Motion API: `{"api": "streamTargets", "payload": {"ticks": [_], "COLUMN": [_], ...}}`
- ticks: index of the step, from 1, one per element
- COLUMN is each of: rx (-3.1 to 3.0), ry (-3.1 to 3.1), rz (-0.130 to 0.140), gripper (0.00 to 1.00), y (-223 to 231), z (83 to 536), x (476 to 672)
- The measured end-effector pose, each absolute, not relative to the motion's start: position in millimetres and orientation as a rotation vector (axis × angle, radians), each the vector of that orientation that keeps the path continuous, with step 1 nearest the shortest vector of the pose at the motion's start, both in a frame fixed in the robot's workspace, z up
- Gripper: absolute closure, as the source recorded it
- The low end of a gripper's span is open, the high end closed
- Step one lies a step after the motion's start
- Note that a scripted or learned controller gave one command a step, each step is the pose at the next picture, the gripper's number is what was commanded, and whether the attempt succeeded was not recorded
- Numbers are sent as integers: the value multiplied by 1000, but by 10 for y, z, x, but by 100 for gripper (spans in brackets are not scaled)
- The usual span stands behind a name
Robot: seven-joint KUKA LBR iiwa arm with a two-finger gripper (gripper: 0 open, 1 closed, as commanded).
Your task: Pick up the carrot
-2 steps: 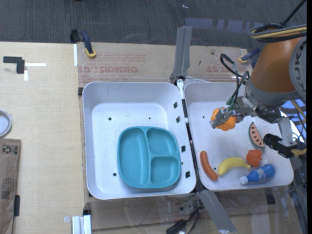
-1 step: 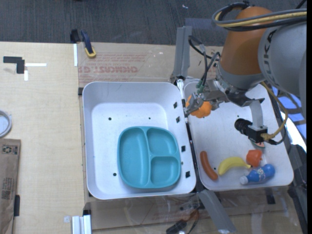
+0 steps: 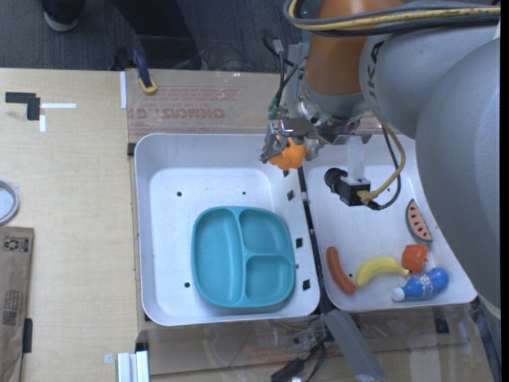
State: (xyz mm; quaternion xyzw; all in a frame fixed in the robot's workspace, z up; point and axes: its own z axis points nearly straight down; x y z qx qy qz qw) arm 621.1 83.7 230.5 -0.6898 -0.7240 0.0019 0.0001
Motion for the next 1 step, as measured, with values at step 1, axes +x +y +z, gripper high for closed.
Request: {"api": "streamTargets", "payload": {"ticks": [1], "rx": [-2165], "ry": [-2277], "rz": [12], "gripper": [100], "y": [831], "z": [2386], "x": [6213]}}
